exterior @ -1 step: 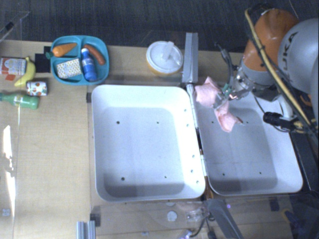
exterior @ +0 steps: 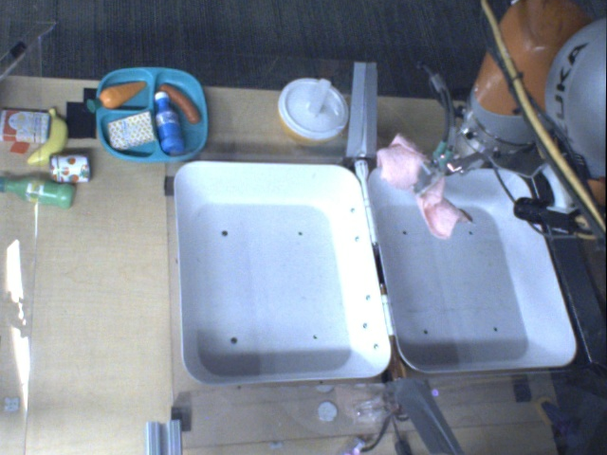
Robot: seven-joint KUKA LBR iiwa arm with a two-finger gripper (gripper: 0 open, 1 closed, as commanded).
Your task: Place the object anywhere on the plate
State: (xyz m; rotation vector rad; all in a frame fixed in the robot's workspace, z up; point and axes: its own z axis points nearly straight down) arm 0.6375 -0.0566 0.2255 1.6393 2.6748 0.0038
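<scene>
A soft pink object (exterior: 406, 166), crumpled like cloth, hangs over the far left corner of the right bin (exterior: 493, 330). One lobe of it spreads left toward the divider and another droops down to the right. My gripper (exterior: 439, 166) comes in from the right and is shut on the pink object's middle. The blue divided plate (exterior: 193, 94) lies on the bench at the far left, beyond the left bin (exterior: 275, 273). It holds a toy carrot (exterior: 123, 93), a sausage (exterior: 182, 104), a blue bottle (exterior: 169, 126) and a patterned piece (exterior: 129, 131).
A white lidded cup on a yellow base (exterior: 313, 109) stands behind the bins, between the plate and the gripper. A metal post (exterior: 360, 112) rises at the bins' divider. A banana (exterior: 49, 138), a small can (exterior: 70, 168), a green bottle (exterior: 38, 191) and a carton (exterior: 23, 126) lie at the far left.
</scene>
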